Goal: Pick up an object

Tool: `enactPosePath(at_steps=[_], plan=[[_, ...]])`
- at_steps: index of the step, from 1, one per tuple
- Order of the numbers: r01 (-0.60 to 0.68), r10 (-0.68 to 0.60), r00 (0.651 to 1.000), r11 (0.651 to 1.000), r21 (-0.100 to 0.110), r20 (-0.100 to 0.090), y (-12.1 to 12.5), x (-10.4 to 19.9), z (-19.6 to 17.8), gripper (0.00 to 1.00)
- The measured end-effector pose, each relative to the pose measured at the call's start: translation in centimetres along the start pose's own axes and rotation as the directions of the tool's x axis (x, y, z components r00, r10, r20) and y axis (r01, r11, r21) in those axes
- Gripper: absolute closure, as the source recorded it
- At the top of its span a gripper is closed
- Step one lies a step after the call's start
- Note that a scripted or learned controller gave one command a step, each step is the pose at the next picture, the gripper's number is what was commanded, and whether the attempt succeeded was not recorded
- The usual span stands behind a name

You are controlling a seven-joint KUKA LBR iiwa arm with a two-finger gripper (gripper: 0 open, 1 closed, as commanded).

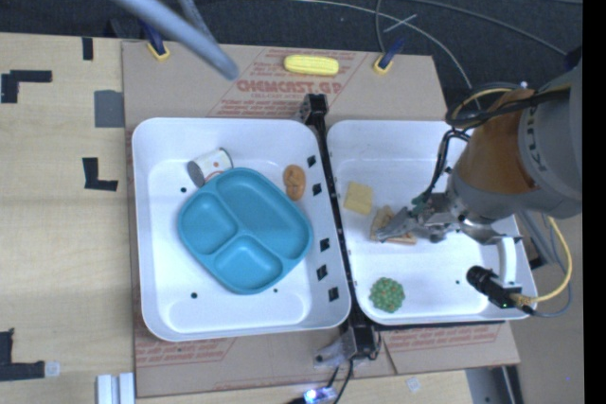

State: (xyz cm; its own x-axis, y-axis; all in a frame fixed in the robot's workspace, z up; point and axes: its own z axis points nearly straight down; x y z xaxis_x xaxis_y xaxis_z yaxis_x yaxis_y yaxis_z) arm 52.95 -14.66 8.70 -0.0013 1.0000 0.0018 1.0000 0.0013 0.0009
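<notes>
Two shallow white bins [151, 203] [417, 142]; one blue divided plastic tray [244, 229]; one green bumpy ball [386, 294]; one pale yellow block [358, 198]

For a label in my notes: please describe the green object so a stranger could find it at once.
Look at the right bin of the two white bins. Near its front edge lies the green object, round and bumpy. It is the bin's one green item; the pale yellow piece sits farther back.

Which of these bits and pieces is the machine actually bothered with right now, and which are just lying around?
In play:
gripper, low in the right bin
brown piece at its tip
yellow block
green ball

Lying about:
blue divided tray in the left bin
small cup
orange-brown lump
yellow item on the cardboard
</notes>
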Motion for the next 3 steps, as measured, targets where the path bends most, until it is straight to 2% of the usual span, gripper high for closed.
enactPosePath(at_steps=[1, 3], plan=[[0.003, -0.003, 1.0, 1.0, -0.008, -0.002, 0.3, 0.2, -1.5, 1.0], [0.001, -0.001, 1.0, 1.0, -0.003, 0.003, 1.9, 0.7, -10.5, 1.0]])
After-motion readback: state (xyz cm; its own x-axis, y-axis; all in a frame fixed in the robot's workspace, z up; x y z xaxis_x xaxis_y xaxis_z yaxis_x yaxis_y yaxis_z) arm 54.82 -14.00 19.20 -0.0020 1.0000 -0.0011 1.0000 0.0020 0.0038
